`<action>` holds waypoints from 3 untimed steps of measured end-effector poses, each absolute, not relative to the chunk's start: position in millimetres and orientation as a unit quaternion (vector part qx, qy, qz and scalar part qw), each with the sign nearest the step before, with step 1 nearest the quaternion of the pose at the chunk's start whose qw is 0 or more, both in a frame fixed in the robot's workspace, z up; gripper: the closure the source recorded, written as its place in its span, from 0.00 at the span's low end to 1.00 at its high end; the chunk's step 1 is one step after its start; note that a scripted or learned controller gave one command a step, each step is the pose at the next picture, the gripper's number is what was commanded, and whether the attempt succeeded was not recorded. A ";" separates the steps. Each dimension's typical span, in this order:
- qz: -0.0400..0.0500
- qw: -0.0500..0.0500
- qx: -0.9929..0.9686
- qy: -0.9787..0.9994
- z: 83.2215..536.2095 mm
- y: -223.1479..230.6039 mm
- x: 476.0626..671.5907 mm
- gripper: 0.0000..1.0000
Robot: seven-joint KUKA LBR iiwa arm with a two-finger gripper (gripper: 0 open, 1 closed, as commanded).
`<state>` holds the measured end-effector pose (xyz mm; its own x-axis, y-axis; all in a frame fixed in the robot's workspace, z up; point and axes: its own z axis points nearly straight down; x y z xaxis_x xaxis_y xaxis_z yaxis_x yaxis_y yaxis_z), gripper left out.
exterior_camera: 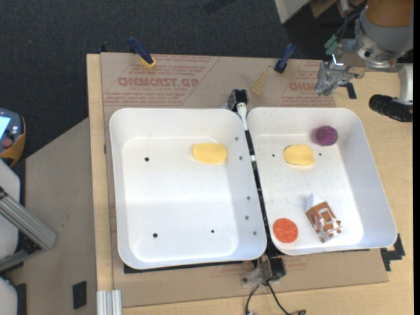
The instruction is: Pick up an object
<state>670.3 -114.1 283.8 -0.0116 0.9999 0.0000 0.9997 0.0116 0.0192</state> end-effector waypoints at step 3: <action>0.001 0.004 0.707 0.708 330.0 -223.9 667.1 1.00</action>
